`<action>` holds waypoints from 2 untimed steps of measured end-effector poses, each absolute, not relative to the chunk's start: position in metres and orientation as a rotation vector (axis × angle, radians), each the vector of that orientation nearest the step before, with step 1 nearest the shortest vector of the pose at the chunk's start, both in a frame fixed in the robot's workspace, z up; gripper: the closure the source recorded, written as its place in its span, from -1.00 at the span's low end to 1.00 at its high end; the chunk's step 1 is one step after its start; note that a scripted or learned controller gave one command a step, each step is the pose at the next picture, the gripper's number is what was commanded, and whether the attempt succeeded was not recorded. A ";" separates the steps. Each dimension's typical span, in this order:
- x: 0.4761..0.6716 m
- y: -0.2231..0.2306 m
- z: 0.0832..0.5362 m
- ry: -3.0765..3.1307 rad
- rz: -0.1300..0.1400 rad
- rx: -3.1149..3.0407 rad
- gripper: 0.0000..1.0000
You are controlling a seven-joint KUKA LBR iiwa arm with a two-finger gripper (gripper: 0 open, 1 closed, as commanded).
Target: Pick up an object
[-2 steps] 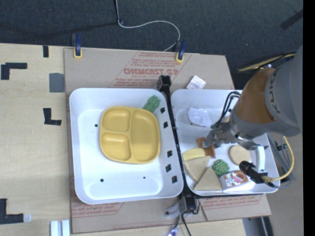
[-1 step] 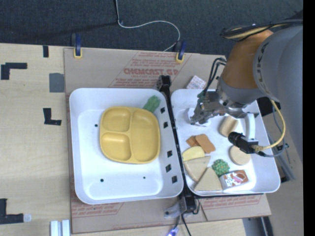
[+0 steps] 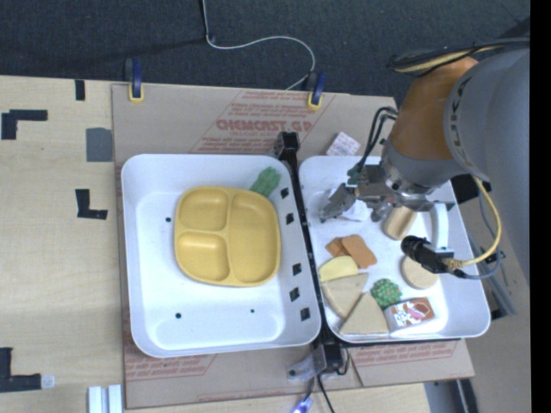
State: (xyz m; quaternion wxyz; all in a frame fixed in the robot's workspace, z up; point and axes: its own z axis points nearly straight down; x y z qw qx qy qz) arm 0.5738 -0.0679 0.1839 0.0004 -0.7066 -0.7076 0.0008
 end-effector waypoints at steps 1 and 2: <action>0.543 -0.100 0.080 -2.219 0.004 -2.223 -1.00; 0.519 -0.164 0.085 -2.218 0.000 -2.225 -1.00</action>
